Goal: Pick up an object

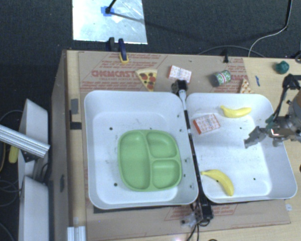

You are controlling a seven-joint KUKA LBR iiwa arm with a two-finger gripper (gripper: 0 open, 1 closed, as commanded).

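Note:
The right bin [278,182] holds a yellow banana [236,112] near its far edge, a second banana [219,180] near its front left corner, and a red and white packet [206,123] by its left wall. My gripper [257,136] hangs over the right side of this bin, reaching in from the right. It is apart from all three objects, and nothing shows in its grasp. The far banana lies up and left of it, and the packet is to its left.
A green divided plate [149,159] lies in the left bin [103,114]. On the board behind the bins are a toy pizza slice [147,78], a white card [179,73], a small green can [221,78] and a teal object [282,67].

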